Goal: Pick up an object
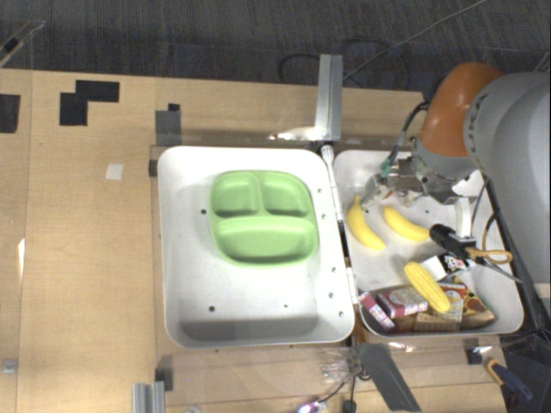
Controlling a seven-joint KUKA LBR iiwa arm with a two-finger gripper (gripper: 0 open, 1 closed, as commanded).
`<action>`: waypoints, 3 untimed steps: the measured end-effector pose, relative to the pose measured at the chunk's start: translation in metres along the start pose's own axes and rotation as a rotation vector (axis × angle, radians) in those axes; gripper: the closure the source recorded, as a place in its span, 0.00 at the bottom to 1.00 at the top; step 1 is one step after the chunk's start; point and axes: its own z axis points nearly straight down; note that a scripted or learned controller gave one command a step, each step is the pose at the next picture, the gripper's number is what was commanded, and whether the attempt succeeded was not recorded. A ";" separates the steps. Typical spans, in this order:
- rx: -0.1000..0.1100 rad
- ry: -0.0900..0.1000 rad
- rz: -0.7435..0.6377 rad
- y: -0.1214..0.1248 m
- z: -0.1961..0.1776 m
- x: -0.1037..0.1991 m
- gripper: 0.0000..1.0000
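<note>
The right bin (pixel 344 172) holds two yellow bananas: one (pixel 364 228) lies near its left wall, the other (pixel 406 224) to the right of it. A corn cob (pixel 427 286) lies closer to the front, beside several snack packets (pixel 405 306) in the front corner. My gripper (pixel 385 186) hangs low over the back of this bin, just above and between the far ends of the two bananas. I see nothing held in it.
The left bin (pixel 181 256) carries a green divided plate (pixel 262 215) in its middle. A metal post (pixel 330 93) stands behind the wall between the bins. The grey arm (pixel 508 144) covers the right bin's far right side.
</note>
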 end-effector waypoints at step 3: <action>0.003 0.000 0.215 0.023 -0.030 -0.009 0.00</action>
